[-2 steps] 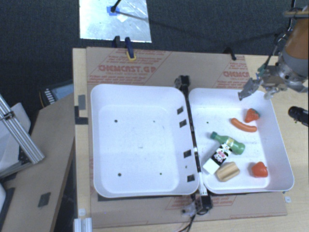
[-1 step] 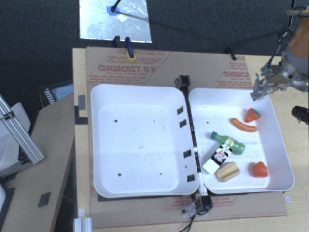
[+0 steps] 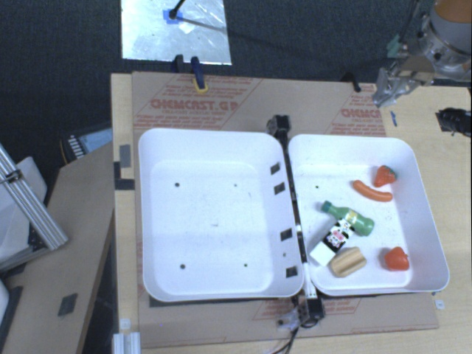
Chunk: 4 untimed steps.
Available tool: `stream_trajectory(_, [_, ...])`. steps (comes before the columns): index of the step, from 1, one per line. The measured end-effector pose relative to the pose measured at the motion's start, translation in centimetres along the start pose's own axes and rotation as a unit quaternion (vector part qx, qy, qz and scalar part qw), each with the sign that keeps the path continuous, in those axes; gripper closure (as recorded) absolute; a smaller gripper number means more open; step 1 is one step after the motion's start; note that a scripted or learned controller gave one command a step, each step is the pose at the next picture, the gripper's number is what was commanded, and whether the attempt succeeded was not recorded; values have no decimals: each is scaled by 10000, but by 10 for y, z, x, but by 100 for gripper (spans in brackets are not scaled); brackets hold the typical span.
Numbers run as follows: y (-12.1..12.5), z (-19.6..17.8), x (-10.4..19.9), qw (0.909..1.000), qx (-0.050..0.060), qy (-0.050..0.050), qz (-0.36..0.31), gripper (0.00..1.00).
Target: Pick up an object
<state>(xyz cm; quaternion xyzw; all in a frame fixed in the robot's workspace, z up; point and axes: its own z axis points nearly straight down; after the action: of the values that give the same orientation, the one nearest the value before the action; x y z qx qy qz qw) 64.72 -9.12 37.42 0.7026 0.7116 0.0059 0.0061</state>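
Note:
The right bin (image 3: 413,198) holds several small objects. An orange sausage (image 3: 372,191) lies beside a red strawberry (image 3: 385,175) near the far side. A green bottle (image 3: 348,217) lies in the middle, with a white black-labelled box (image 3: 332,243) and a tan bread roll (image 3: 346,262) in front of it. A red pepper (image 3: 397,258) sits near the front right corner. My gripper (image 3: 394,85) hangs high above the bench at the upper right, beyond the bin's far edge, with nothing seen between its fingers.
The left bin (image 3: 214,212) adjoins the right one along a black hinged divider (image 3: 289,198). Both rest on a cardboard sheet (image 3: 221,102). A shiny metal plate (image 3: 175,19) lies beyond the bench at the top.

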Motion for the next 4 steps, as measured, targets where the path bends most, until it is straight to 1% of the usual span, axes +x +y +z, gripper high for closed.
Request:
stream_trajectory(1, [25, -139, 29, 10000, -20, -8, 16, 100])
stream_trajectory(2, [-57, -29, -1, 9999, 147, 5, 82, 100])
stream_trajectory(3, [27, -119, 33, 10000, 4, -11, 19, 100])
stream_trajectory(4, [19, 69, 27, 9999, 145, 7, 60, 100])
